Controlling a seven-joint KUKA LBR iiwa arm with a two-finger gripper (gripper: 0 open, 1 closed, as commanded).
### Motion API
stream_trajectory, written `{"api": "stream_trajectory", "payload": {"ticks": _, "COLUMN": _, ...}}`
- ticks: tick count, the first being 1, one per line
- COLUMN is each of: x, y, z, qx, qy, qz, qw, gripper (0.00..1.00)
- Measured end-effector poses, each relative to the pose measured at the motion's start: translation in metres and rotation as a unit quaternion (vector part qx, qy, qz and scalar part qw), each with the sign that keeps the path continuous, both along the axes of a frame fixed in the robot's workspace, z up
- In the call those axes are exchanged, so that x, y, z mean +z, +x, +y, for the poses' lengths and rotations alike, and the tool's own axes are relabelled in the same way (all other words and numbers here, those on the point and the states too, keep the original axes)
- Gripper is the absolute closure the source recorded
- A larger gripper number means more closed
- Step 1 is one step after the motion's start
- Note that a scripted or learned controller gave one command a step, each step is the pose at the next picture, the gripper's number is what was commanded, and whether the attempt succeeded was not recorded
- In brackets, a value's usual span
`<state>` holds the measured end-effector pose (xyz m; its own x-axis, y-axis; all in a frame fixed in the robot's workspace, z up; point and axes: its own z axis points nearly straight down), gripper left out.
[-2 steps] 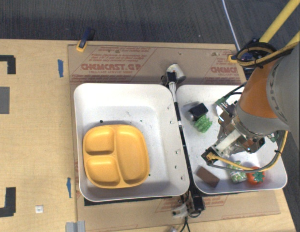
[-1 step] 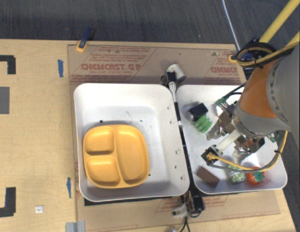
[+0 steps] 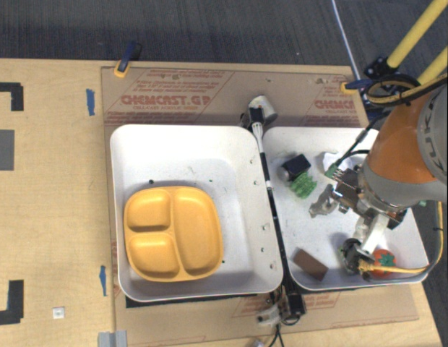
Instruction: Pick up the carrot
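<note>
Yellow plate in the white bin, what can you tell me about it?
The yellow divided plate is a rounded square, seemingly plastic, with three bare compartments: two small ones on the view's left, one large on the right. It lies flat, right way up, on the floor of the left white bin, towards its near left corner.

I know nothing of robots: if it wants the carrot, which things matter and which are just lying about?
For the job:
carrot, in the right bin
gripper, above that bin

Just lying about:
yellow plate in the left bin
brown block, green piece and black piece in the right bin
</note>
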<state>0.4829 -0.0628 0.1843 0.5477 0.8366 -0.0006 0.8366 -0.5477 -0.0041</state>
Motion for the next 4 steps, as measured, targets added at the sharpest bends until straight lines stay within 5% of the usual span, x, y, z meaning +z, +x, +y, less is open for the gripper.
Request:
{"api": "stream_trajectory", "payload": {"ticks": 1, "x": -0.035, "y": 0.037, "z": -0.042, "qx": 0.09, "qy": -0.0011, "qz": -0.002, "qw": 0.9959, "gripper": 0.0}}
{"api": "stream_trajectory", "payload": {"ticks": 2, "x": -0.026, "y": 0.037, "z": -0.042, "qx": 0.09, "qy": -0.0013, "qz": -0.002, "qw": 0.9959, "gripper": 1.0}}
{"api": "stream_trajectory", "payload": {"ticks": 3, "x": 0.035, "y": -0.004, "z": 0.016, "qx": 0.012, "qy": -0.0007, "qz": -0.001, "qw": 0.9999, "gripper": 1.0}}
{"api": "stream_trajectory", "payload": {"ticks": 4, "x": 0.0, "y": -0.004, "z": 0.094, "qx": 0.048, "qy": 0.0, "qz": 0.0, "qw": 0.9989, "gripper": 1.0}}
